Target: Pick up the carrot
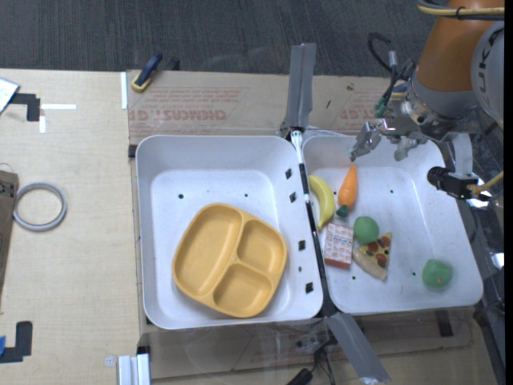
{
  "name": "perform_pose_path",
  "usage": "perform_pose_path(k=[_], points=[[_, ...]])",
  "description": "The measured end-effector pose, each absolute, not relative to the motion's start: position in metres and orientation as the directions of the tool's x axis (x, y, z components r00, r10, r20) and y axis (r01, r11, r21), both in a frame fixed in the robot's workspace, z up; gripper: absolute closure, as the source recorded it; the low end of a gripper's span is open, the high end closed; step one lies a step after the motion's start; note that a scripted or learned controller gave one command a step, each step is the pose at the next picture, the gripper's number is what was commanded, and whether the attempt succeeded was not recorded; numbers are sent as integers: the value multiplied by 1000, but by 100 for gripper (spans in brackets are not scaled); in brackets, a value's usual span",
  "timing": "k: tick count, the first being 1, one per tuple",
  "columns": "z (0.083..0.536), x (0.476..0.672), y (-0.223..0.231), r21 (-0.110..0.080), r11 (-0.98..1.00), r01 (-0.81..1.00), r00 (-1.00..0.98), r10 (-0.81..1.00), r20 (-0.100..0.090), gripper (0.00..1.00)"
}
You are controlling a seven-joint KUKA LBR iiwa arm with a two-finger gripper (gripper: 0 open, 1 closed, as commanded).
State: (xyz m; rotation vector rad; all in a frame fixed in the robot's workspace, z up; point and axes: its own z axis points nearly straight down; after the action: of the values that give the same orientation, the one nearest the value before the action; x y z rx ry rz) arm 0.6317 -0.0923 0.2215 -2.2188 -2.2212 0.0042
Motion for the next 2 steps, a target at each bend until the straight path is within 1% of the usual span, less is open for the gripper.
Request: perform_pose_path(k=[1, 2], points=[[93, 659, -119, 3, -65, 998, 65, 998, -2, 0], [125, 646, -99, -1, -135, 991, 135, 991, 0, 0]])
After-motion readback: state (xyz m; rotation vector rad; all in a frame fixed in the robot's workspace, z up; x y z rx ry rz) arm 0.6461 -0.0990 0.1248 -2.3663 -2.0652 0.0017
